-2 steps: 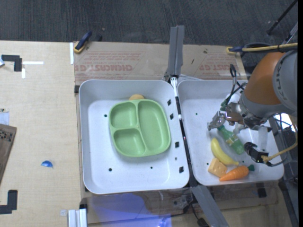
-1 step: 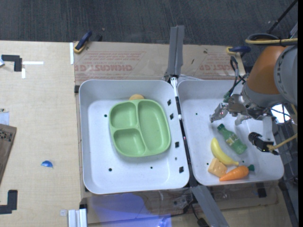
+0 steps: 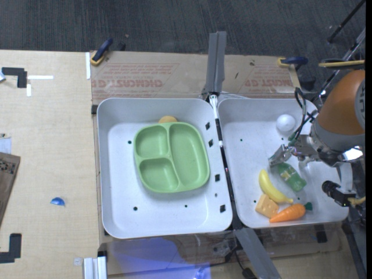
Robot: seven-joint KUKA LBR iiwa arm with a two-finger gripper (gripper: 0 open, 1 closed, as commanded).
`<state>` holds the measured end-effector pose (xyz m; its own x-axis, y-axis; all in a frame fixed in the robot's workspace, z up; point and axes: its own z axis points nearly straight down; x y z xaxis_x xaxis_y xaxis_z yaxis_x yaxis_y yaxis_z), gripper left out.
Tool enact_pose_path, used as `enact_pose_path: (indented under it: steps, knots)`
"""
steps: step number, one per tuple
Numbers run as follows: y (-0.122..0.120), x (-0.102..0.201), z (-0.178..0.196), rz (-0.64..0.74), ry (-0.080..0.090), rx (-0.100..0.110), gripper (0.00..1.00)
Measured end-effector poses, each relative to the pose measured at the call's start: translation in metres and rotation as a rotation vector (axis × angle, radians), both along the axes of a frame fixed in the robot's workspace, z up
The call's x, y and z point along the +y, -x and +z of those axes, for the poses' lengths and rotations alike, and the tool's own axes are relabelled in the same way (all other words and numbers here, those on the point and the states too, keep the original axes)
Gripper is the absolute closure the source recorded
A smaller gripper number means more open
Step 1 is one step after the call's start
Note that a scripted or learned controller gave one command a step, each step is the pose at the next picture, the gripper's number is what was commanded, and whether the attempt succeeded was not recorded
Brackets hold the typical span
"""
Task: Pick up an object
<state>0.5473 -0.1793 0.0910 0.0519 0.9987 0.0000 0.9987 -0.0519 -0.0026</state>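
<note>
Four small toys sit lower right; gripper (image 3: 283, 154) over the green bottle (image 3: 289, 176), light, slick; I can't tell the jaws' state; I'd grab mid-body.

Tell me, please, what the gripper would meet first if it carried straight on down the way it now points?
Most likely the green bottle lying right under the gripper in the right bin, with the banana just beside it; depth is hard to judge.

The arm (image 3: 343, 112) is grey with a rounded orange band; black cables loop beside it, above a metallic hand (image 3: 286, 154).
</note>
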Motion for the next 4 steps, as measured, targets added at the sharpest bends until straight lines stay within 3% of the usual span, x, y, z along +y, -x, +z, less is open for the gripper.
enact_pose_path:
  steps: [1,2,3,4]
  knots:
    - [-0.022,-0.020,0.094,0.057,0.002,-0.002,0.00]
    - [0.017,0.004,0.001,0.163,0.000,-0.002,0.00]
    - [0.017,0.003,0.009,0.160,0.000,-0.001,1.00]
    - [-0.012,-0.004,0.000,0.116,0.001,-0.002,1.00]
